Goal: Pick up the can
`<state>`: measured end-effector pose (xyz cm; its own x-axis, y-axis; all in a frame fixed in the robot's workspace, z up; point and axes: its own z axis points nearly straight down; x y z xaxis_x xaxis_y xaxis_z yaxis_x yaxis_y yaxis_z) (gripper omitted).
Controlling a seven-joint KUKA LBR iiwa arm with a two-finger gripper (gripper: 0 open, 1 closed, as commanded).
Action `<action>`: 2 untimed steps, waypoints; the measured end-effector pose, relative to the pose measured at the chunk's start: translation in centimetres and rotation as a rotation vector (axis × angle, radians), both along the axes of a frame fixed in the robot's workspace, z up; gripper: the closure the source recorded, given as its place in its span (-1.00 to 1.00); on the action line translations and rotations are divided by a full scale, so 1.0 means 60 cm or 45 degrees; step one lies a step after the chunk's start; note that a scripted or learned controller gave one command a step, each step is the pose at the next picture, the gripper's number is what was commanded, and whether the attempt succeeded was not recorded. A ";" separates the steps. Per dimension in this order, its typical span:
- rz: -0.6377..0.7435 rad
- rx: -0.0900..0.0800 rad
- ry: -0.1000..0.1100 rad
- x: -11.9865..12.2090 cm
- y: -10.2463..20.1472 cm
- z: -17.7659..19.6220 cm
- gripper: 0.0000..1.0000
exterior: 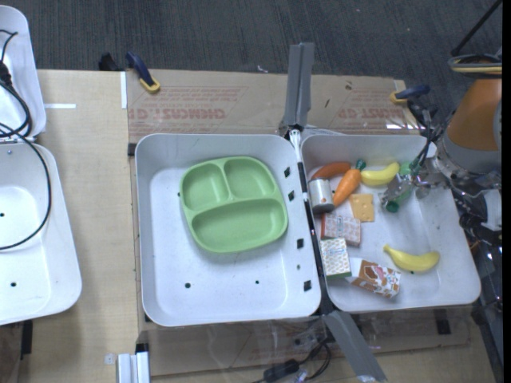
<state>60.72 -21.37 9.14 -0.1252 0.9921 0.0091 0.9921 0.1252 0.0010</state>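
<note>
Left of the pincer (397,191), well apart, lies the can (320,195).

The cardboard-covered bench (239,98) carries two white bins, left bin (160,238) and right bin (447,286), side by side.

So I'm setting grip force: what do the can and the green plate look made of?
The can looks like bare metal: silvery, with a dull shine along its side. The green plate looks like moulded plastic: one even matte colour, rounded divider ridges. Neither is certain from this view.
</note>
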 end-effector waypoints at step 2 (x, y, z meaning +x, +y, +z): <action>0.061 -0.002 -0.002 -0.074 -0.002 0.001 -1.00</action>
